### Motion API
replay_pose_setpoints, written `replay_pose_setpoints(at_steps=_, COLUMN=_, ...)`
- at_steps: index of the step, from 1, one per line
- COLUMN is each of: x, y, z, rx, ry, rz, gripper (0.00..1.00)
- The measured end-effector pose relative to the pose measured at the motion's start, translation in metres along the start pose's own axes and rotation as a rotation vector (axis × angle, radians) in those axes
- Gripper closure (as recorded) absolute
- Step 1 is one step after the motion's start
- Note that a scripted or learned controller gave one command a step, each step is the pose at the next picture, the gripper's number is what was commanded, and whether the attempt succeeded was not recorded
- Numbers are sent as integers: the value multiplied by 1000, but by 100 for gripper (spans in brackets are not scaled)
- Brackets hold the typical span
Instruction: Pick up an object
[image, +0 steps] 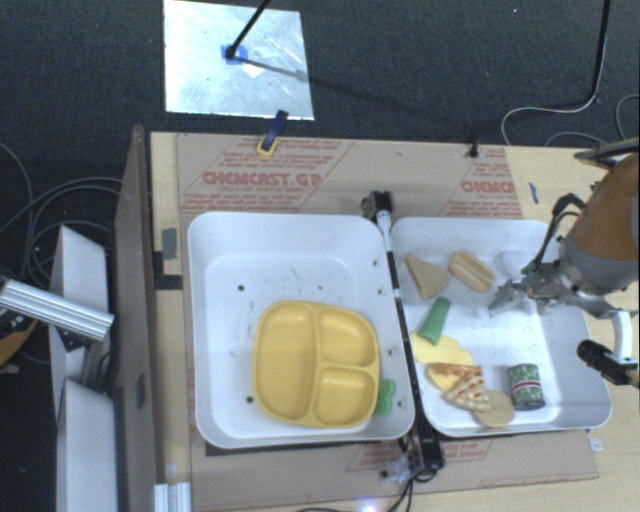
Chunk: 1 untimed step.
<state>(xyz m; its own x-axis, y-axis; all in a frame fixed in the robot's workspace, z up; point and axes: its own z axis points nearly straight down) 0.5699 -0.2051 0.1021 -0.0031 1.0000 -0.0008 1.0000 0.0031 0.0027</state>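
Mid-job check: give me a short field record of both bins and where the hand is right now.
left bin: holds a yellow divided plate; a small green piece sits at the plate's right edge
right bin: tan wedge, bread roll, green cylinder, pizza slice, small can
hand: low over the right bin, right of the bread roll
held item: none visible

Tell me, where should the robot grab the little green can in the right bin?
Probably around its round sides, coming straight down from above. The green can seems to stand upright near the right bin's front corner, top facing up. Fingers could close across its middle, one on each side. The tan round piece lies close on its left, so the front and back sides look freer. The gripper hovers farther back.
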Motion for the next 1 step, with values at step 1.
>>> replay_pose_setpoints(at_steps=1, x=62, y=0, z=-75, rx=-4, ry=2, rz=-7, gripper=0)
